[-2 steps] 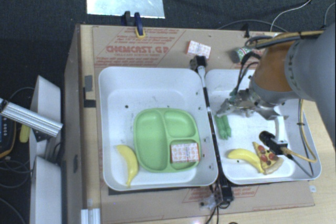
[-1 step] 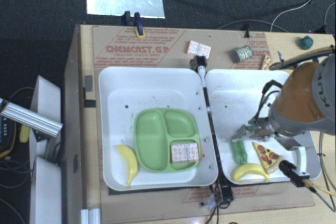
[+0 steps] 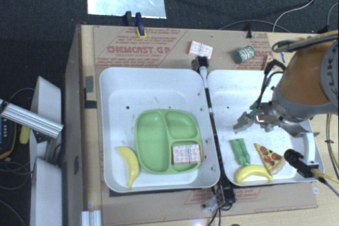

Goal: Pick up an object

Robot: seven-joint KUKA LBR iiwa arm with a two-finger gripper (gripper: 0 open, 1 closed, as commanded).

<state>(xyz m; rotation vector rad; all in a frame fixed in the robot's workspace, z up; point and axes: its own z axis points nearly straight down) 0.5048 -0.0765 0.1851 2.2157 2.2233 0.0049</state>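
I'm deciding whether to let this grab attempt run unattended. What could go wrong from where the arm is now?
1. The hand hangs above bare bin floor, off the green toy, so closing here would likely catch nothing.
2. The green toy, the banana and the pizza slice lie close together; a descent may nudge a neighbour instead of gripping one.
3. They sit near the right bin's front wall, which could block the hand.

My claw (image 3: 244, 123) hangs in right bin (image 3: 233, 84), just above green toy (image 3: 240, 152); banana (image 3: 253, 173) & pizza slice (image 3: 270, 156) nearby.
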